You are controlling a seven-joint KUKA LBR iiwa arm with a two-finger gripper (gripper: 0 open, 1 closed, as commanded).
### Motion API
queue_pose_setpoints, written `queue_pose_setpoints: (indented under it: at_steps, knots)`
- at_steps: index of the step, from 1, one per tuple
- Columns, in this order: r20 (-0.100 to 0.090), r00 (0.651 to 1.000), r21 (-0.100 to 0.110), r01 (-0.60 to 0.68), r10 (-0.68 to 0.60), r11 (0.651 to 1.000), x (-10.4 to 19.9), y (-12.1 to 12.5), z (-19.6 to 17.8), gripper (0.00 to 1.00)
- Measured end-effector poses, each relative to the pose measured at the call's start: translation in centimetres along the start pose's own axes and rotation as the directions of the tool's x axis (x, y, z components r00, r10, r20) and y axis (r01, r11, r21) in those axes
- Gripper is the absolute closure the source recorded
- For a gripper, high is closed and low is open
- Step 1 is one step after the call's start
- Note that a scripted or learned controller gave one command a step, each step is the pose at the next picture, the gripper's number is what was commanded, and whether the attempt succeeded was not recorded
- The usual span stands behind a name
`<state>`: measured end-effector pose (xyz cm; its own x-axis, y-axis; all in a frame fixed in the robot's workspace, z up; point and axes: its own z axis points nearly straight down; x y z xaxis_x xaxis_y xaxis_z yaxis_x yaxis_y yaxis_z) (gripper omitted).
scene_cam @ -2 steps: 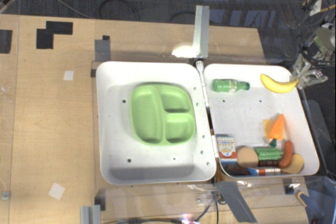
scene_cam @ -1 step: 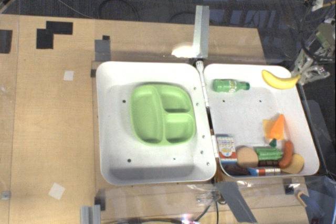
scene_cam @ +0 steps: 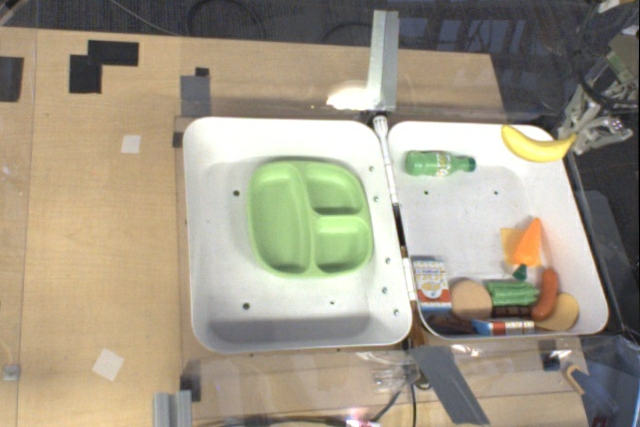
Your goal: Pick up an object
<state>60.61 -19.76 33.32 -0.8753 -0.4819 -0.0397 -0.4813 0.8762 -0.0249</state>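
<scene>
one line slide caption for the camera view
Green divided tray in the left bin; banana, green bottle and toy food in the right bin.

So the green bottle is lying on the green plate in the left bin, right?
Not quite. The green bottle is lying down, but in the right bin, near its top edge. The green plate sits alone in the left bin. The camera view shows it.

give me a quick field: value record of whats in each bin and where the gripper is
left bin: green divided plate
right bin: green bottle lying on its side near the far wall; banana at the far right corner; carrot by the right wall; pile of small food items along the near wall
gripper: beyond the right bin's far right corner, close to the banana's tip
grasp: nothing seen held
</scene>
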Motion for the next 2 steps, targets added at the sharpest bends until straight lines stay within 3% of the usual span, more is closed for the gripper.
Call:
queue_pose_setpoints:
  at_steps: [1,2]
  knots:
    - [-0.02,0.891,-0.036,0.453,-0.454,0.891,5.7,2.2,7.6,1.0]
    - [-0.012,0.818,-0.034,0.574,-0.575,0.818,-2.1,-1.8,6.3,1.0]
